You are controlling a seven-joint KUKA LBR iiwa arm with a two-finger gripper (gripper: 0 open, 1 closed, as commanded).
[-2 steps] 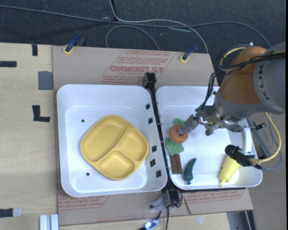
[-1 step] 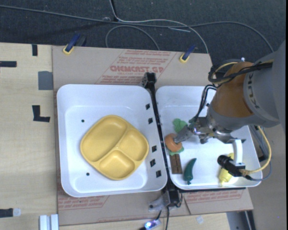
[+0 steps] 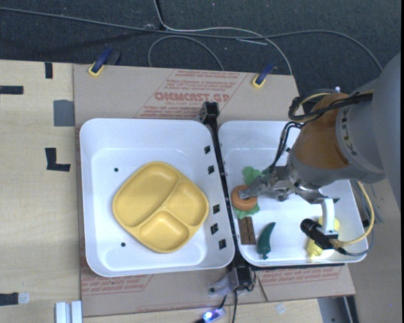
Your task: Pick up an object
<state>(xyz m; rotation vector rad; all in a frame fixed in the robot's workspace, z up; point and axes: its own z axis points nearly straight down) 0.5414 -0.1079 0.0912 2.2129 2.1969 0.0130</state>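
Right bin: the gripper is low at the bin's left side, directly over an orange toy beside the divider. Whether its jaws are spread or closed cannot be told. A green pepper lies nearer the front wall.

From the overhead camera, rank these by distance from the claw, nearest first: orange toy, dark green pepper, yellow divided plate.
1. Orange toy, right bin, at the claw.
2. Dark green pepper, right bin, toward its front edge.
3. Yellow divided plate, left bin, across the divider.
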